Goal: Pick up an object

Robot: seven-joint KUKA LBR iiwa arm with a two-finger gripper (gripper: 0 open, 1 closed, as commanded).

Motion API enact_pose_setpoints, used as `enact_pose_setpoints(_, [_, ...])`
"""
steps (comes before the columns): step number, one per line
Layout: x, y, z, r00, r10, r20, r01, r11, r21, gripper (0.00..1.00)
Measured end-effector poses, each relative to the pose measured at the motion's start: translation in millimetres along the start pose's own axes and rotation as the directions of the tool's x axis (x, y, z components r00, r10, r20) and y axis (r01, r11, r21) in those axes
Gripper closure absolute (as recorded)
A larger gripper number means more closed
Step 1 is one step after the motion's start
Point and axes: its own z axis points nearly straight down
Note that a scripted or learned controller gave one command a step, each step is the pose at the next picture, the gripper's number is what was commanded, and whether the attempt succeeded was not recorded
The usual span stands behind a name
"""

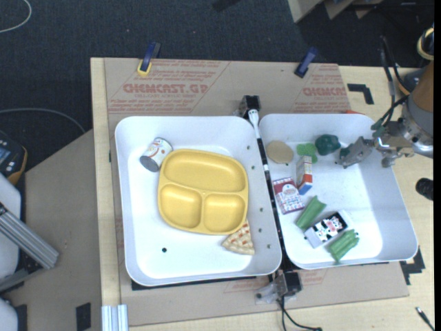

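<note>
The pincer [353,154] hung over the right bin [386,205], its spread impossible to judge. The dark green object [327,143] lay just beside it, seemingly the intended pick.

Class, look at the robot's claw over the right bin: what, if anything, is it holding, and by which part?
Nothing is held. The claw hangs over the right bin with no object between its fingers; the dark green object lies just beside it.
</note>
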Motion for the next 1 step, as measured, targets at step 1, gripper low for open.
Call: enact_pose_setpoints(1, [8.2, 4.4, 48.5, 1.000, -0.001, 0.000, 0.001, 1.000, -0.002, 0.00])
